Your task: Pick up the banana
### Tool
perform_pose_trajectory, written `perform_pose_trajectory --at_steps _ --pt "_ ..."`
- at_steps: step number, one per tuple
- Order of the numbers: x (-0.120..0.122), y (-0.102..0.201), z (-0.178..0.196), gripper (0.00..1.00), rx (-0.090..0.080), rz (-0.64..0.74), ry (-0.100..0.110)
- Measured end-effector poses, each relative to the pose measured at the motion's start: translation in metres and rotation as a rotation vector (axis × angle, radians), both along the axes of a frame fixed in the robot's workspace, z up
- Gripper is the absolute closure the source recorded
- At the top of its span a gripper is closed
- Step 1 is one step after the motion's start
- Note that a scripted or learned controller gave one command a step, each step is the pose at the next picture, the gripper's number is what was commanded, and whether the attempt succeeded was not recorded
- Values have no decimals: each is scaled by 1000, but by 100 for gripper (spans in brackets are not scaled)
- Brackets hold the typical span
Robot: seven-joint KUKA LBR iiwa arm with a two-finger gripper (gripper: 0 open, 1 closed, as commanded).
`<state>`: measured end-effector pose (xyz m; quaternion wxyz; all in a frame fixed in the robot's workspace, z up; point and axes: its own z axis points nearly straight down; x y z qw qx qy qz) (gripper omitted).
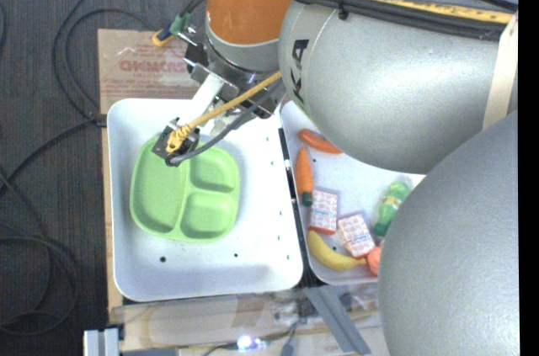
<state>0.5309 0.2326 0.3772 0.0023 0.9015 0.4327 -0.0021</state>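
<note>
The banana (330,254) is yellow and curved. It lies near the front edge of the right bin (301,257), just below two small red-and-white packets (324,209). My gripper (238,105) hangs under the orange band, over the back of the left bin (202,278). There it sits above the upper rim of a green divided plate (187,193), well to the left of the banana and behind it. The arm's bulk hides much of the gripper.
An orange carrot (303,171) lies along the right bin's left wall, with an orange-red sausage-like thing (320,143) behind it. A green bottle (389,207) and a red thing (373,259) lie right of the banana. The grey arm covers the right bin's far half.
</note>
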Motion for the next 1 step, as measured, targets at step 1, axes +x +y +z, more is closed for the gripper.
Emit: perform_pose_trajectory --at_steps 1 --pt "0 0 0 0 0 -1 0"
